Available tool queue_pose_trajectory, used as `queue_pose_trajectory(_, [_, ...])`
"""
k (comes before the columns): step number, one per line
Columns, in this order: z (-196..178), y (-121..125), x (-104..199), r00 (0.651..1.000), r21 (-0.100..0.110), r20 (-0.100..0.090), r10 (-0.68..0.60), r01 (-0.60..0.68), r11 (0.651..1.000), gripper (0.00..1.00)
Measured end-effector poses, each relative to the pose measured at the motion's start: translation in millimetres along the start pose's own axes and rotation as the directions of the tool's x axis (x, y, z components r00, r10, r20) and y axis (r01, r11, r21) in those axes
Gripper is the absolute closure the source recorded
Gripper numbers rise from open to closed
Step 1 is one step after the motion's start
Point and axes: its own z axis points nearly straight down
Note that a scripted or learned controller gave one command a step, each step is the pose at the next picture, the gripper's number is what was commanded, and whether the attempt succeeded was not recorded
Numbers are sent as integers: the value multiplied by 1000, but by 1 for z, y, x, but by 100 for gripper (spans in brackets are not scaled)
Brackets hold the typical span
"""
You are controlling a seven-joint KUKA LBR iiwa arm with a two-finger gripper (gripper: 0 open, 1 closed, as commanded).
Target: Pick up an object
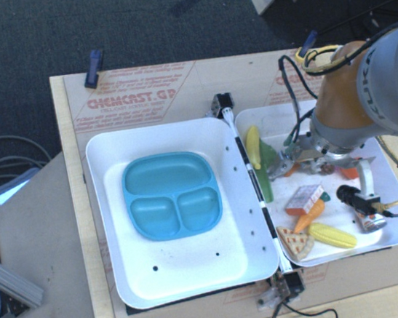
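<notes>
The arm reaches in from the right and hangs low over the right bin (397, 185); its wrist hides the gripper (304, 163) from above, so I cannot tell how it is set or whether it has hold of anything (nothing can be made out in its grasp).

The nearest candidate is the yellow-and-green corn cob (254, 148), just to the left of the gripper along the bin's left wall; its long axis runs roughly up and down the view, parallel to that wall, so a grasp would likely want to close across it, left to right. It looks slim and smooth, yellow at the top with green below.

Below the gripper, toward the near edge, lie a small red-and-white box (304, 198), an orange carrot (311, 214) slanting down to the left, a pizza slice (296, 240), and a second yellow cob (332, 235) lying slantwise; these sit close together, some touching, which may make a clean pick harder there.

The left bin (113, 225) holds a blue divided plate (172, 194), well apart from the arm.
</notes>
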Motion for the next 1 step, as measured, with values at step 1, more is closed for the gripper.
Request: queue_pose_trajectory(1, [0, 49, -21, 1000, 0, 1, 0, 0, 1000, 0])
